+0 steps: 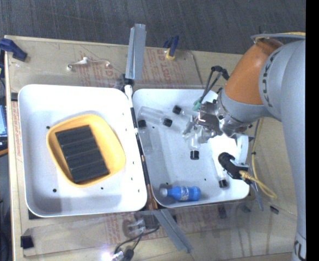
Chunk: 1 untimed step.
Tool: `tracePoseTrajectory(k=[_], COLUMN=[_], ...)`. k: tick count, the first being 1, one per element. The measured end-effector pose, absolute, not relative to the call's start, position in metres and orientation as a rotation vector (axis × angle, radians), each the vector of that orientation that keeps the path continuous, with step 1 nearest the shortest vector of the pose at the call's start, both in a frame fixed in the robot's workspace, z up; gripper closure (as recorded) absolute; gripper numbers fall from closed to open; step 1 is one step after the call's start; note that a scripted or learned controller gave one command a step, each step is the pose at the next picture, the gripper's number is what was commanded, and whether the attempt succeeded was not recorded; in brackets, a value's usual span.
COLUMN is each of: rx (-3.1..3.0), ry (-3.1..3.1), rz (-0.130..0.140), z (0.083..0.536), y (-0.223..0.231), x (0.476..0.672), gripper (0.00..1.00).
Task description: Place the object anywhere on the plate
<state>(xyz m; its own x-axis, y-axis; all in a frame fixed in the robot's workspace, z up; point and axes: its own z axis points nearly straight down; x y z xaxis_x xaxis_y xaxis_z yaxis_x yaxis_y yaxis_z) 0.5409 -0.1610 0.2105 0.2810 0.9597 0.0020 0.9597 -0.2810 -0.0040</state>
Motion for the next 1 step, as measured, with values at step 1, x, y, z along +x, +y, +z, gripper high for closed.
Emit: tracePoseTrajectory(k=[1], rx=[-2.511], ry=[-1.881], rz=[0.001], z=[0.2105], y=[-0.161], x=[0.541], gripper=[0.0])
